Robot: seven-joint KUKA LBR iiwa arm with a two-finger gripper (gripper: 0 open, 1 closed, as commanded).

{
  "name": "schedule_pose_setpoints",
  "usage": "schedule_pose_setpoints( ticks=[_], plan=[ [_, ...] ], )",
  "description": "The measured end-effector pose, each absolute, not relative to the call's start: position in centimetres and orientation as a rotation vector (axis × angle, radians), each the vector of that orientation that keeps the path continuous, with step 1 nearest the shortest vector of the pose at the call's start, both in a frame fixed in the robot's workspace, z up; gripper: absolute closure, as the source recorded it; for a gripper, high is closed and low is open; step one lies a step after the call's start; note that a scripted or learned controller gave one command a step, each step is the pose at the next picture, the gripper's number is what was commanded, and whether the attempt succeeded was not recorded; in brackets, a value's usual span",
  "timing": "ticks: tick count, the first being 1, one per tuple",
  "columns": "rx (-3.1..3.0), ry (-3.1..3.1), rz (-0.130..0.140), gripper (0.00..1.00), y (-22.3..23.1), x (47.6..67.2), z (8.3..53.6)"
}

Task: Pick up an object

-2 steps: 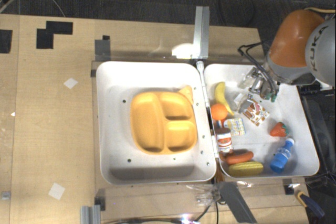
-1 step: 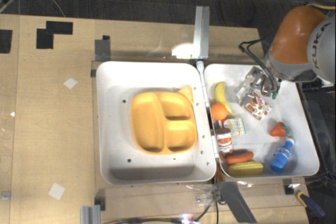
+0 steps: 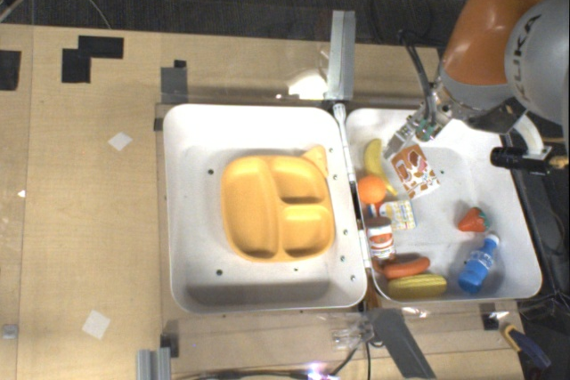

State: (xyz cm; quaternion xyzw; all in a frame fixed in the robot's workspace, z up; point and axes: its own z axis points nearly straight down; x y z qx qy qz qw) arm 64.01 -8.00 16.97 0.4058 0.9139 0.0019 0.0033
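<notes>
Right bin (image 3: pixel 525 218), contents listed from my gripper (image 3: pixel 426 125):
- Gripper: over the bin's far edge; grip state cannot be told.
- 1 snack packet (image 3: pixel 415 171): just below the gripper, contact unclear.
- 1 banana (image 3: pixel 373 157): left of the packet.
- 1 orange (image 3: pixel 372 190): under the banana.
- 1 blue bottle (image 3: pixel 477 266): near corner, well apart.

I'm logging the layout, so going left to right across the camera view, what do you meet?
Yellow divided tray → orange → printed snack packet → strawberry, with the blue bottle below it.
</notes>
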Motion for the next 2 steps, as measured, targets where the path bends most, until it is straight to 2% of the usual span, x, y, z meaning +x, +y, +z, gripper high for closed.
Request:
schedule_pose_setpoints(
  ticks=[2],
  plan=[
    [1.46,2.775,0.002,1.0,-6.45,64.77,19.21]
  ],
)
